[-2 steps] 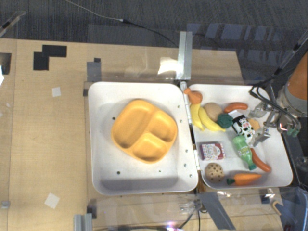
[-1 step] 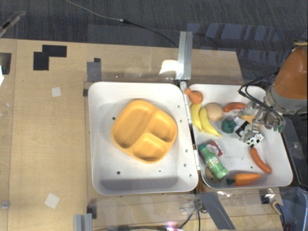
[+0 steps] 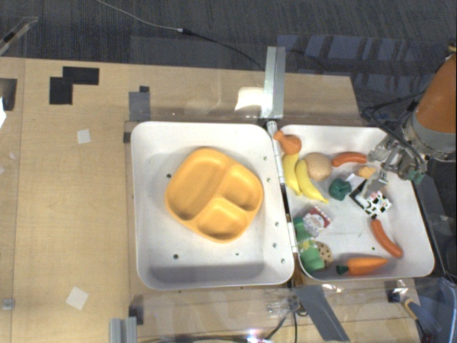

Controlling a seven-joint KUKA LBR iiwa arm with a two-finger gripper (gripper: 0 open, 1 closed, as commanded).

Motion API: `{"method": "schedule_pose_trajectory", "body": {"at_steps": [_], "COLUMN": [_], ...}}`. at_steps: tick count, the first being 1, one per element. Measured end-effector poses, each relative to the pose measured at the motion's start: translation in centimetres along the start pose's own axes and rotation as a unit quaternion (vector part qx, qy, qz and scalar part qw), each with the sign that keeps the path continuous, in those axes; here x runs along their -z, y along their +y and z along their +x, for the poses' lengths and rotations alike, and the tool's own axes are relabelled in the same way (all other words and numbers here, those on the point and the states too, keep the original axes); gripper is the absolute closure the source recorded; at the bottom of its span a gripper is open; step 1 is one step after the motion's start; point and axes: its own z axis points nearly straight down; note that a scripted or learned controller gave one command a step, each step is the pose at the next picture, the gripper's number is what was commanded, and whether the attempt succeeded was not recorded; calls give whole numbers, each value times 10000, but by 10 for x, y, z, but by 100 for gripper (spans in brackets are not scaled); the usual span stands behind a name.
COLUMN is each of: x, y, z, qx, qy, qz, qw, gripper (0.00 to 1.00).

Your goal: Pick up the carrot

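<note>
The wooden table [image 3: 64,213] carries two shallow white bins set side by side, touching along a metal divider. The left bin [image 3: 153,259] holds one thing, a yellow-orange divided plate [image 3: 214,194] with three compartments, lying near its middle and turned at a slant.

The right bin [image 3: 414,191] is crowded. The grey arm [image 3: 439,106], with its orange band, reaches in from the right over the bin's upper right corner, and the gripper [image 3: 391,164] hangs above that corner with its jaws pointing down and to the left; whether the jaws are open or closed cannot be told, and nothing can be made out between them.

A banana [image 3: 300,179] lies along the bin's left wall, with a tan potato-like piece [image 3: 318,167] touching its right side and an orange rounded fruit [image 3: 289,143] just above it. An orange-red sausage [image 3: 349,158] lies near the top, and a second one [image 3: 386,238] lies slanted near the right wall.

The carrot [image 3: 364,265], orange with a green top at its left end, lies along the bin's lower edge, well apart from the gripper.

Beside it to the left sits a cookie [image 3: 320,252]. A red-and-white wrapped packet [image 3: 315,221] lies above that. A small green block [image 3: 340,189] and a black-and-white spotted cube [image 3: 376,204] rest in the middle, just below the gripper.
</note>
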Motion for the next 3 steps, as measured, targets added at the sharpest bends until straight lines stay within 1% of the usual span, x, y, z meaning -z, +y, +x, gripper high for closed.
{"method": "schedule_pose_trajectory", "body": {"at_steps": [1,2,3], "x": [-22,-60,-46], "y": [16,47,48], "z": [-33,-25,-28], "qx": [-1329,-1374,-1349], "qy": [7,10,-36], "qz": [3,-4,-15], "qw": [9911,9905,9909], "gripper": [0,0,100]}}
